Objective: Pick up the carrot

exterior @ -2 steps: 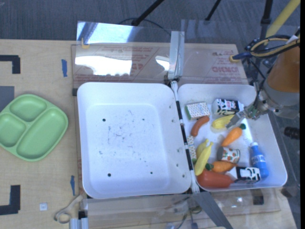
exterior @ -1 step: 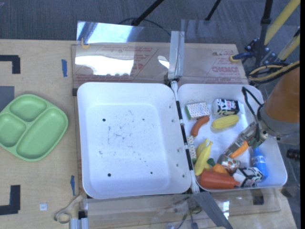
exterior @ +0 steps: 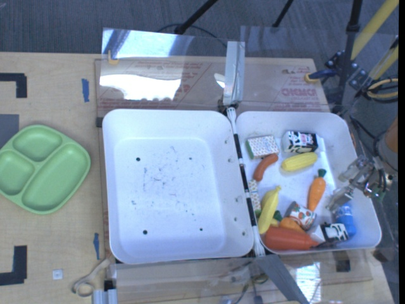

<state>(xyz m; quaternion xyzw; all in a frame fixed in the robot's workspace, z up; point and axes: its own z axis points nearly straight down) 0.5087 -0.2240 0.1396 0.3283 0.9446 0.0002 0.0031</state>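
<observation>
The carrot, orange with a small green top, lies nearly upright in the right bin, in its right half. My gripper hangs over the bin's right rim, just right of the carrot and apart from it. Its metal fingers are spread open with nothing between them. The arm comes in from the right edge of the view.
Around the carrot lie a yellow corn cob, a cow-print carton, a banana, a red-orange sausage, a large red vegetable and a blue item. The left bin adjoins. A green divided plate sits far left.
</observation>
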